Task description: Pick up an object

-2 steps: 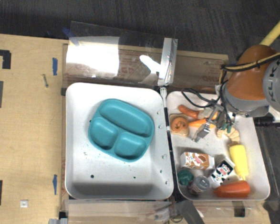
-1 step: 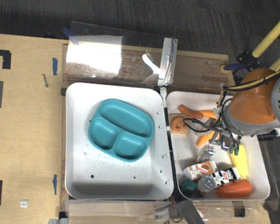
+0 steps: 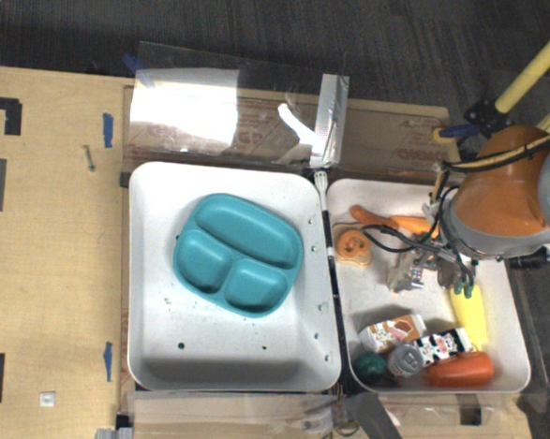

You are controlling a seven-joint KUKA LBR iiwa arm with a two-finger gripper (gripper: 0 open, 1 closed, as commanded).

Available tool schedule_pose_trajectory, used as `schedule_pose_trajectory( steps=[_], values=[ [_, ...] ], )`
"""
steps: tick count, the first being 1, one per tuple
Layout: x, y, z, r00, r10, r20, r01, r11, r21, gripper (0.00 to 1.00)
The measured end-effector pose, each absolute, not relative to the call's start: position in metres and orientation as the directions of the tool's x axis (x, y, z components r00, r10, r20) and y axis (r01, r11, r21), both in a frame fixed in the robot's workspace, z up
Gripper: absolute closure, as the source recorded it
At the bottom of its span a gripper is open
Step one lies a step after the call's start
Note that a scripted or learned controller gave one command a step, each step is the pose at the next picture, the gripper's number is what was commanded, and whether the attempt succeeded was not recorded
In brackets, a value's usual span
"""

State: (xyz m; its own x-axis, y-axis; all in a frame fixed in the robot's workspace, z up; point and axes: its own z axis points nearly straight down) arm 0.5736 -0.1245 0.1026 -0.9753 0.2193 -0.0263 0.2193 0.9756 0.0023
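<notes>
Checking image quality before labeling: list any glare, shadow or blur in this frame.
Camera view: strong glare on the clear plastic sheet behind the left bin; soft shadow along that bin's near wall; the small items in the right bin look slightly soft.

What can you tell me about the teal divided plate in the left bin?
The teal divided plate looks like smooth moulded plastic, a rounded oblong with three shallow compartments: one long one along its upper side and two smaller ones below. It lies flat, right way up, turned slightly askew in the left bin, a little above the bin's middle. It rests on the bin floor with white floor showing all round it; nothing else touches it. The compartments look bare. The gripper is over the right bin, well away.
</notes>
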Motion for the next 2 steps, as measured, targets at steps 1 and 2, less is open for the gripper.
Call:
schedule_pose_trajectory(
  steps=[1,2],
  values=[
    [0.573,-0.124,0.102,-0.975,0.219,-0.024,0.219,0.976,0.002,0.0],
    [0.575,-0.124,0.113,-0.975,0.219,-0.033,0.219,0.976,0.003,1.0]
  ],
)
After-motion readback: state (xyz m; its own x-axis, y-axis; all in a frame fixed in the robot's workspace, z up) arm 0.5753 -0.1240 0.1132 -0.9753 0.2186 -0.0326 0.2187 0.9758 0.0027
